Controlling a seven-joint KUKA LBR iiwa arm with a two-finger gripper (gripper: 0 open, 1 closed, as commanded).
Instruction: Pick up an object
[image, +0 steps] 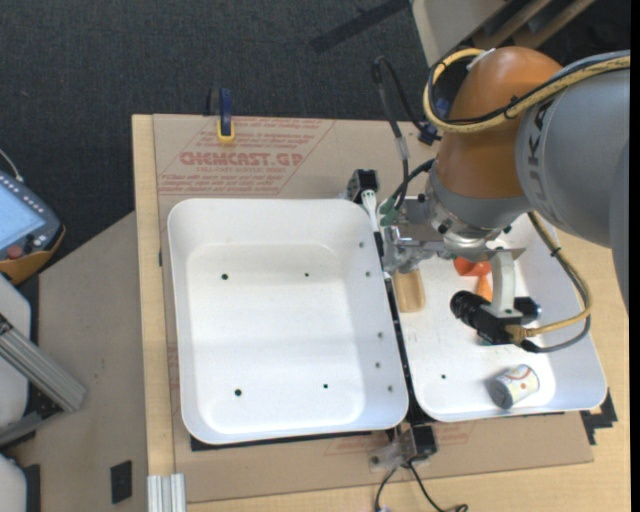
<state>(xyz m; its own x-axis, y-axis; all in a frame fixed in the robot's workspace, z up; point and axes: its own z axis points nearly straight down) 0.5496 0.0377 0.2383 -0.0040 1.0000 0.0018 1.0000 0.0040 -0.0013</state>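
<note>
Station observed from the floor. The arm (560, 130) reaches in from the right, with the gripper (403, 252) low over the right bin (450, 398), close to the wall it shares with the left bin (280, 335).

Objects in the right bin:
- A tan block (409, 291) lies just beneath the gripper, hard by the shared wall.
- An orange piece (470, 267) lies nearby, partly hidden under the wrist.
- A pale cylinder (513, 386) lies on its side near the front rim, well apart from the gripper.

Claw state: I cannot tell whether it is apart or together, because the wrist body hides it. No object can be confirmed as held.

Step in hand, as judged: the approach to or descent on the tan block, with the grasp unconfirmed.

The next move calls for:
- the claw centred over the block;
- clearance kept from the bin wall, which crowds one side;
- a firm close, then a straight lift.

Risk noted: the block may be nudged against the wall rather than gripped.
</note>
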